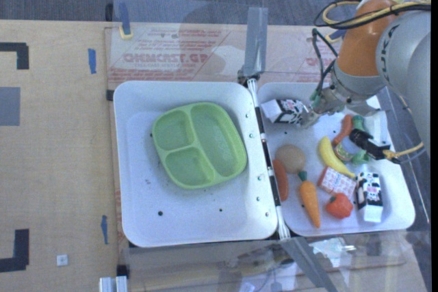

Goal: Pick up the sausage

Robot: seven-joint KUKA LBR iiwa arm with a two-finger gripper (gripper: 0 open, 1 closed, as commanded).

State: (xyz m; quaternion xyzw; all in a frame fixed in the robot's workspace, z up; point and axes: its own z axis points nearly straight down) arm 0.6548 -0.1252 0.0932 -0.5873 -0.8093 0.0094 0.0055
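A pale wooden bench stood on grey carpet, bearing blue tape marks and two white bins. The left bin held one green three-section plate. The right bin held the food items: one sausage lying along its left wall, one carrot, one banana, one brown potato and two cow-patterned cartons. The gripper hung over the right bin's far end beside one carton; its finger spacing could not be made out. The arm hid that bin's far right corner.
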